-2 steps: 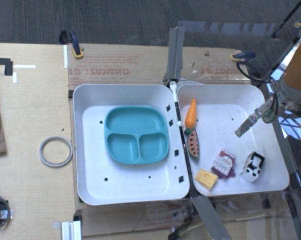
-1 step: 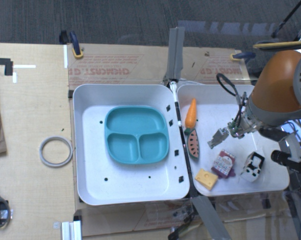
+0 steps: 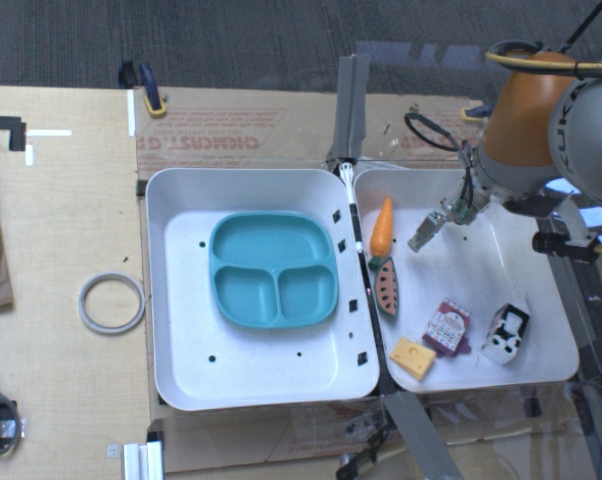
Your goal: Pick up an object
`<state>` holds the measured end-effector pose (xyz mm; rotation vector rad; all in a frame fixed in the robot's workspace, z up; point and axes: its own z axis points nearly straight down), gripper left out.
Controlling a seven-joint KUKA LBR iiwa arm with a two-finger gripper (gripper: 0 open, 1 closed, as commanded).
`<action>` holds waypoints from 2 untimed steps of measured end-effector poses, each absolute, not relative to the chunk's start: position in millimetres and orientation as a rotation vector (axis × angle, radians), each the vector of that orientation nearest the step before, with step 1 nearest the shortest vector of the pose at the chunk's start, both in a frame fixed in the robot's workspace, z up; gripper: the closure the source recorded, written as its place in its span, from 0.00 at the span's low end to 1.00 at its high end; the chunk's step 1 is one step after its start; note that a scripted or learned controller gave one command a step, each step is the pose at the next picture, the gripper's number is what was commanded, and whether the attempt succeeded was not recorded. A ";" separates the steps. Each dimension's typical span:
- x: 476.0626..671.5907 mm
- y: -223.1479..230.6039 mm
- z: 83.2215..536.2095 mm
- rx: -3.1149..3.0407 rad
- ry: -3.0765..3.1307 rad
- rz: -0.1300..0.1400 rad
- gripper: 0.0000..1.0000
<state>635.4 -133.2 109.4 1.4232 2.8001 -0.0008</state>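
Over the right bin (image 3: 541, 298), the gripper (image 3: 426, 233) hangs above bare white floor, its fingers too small and blurred to tell apart or together; the arm (image 3: 541, 118) is cut off at the frame's right. A carrot (image 3: 382, 226) and melon slice (image 3: 385, 288) hug the left wall; cheese (image 3: 413, 358), a red packet (image 3: 447, 328) and a black-and-white toy (image 3: 505, 332) sit near the front edge; open floor lies between. A teal plate (image 3: 274, 270) lies in the left bin (image 3: 181, 298).

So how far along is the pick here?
Nothing looks picked yet. The carrot, watermelon slice, cheese wedge, red packet and black-and-white toy all lie in the right bin. The gripper hangs over that bin, beside the carrot. The grasp and lift remain.
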 end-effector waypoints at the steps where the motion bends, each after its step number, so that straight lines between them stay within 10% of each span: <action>1: 633.0 -83.0 190.6 0.976 2.984 0.000 0.00; 2: 645.3 -64.8 189.5 1.390 2.817 -0.001 0.00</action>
